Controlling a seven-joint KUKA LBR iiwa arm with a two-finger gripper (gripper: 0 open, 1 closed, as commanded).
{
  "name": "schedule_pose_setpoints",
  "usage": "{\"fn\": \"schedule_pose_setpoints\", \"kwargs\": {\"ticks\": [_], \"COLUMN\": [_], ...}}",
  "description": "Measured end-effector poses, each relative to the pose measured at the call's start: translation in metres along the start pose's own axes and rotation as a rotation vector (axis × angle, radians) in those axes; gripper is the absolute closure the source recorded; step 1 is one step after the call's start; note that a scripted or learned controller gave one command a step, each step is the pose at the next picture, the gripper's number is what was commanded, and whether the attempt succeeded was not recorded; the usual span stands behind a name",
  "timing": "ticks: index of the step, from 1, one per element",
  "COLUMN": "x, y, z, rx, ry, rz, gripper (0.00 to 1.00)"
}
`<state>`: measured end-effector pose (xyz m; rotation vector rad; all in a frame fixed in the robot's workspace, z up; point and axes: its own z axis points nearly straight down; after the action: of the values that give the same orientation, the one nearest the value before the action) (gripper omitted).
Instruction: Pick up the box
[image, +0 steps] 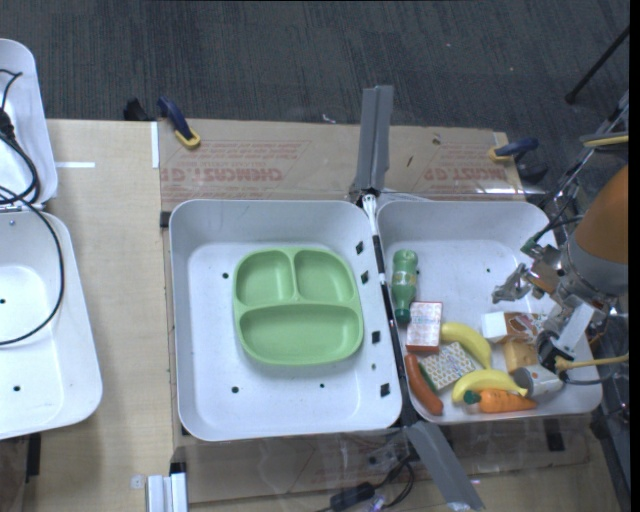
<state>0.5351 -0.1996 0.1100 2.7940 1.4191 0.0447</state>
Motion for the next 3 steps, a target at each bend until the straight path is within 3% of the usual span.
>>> {"fn": "schedule_pose_setpoints", "kwargs": {"ticks": [1,2,3], "x": [0.001,0.033,0.085], "y": [-0.058,-0.054,-0.015], "z": [0.002,0.003,0.005], "rx": [-0.019,-0.017,-0.008], "ry": [-0.011,-0.020,-0.019], "rz": [-0.022,0.026,0.057], "gripper": [0.00,0.00,0.00]}}
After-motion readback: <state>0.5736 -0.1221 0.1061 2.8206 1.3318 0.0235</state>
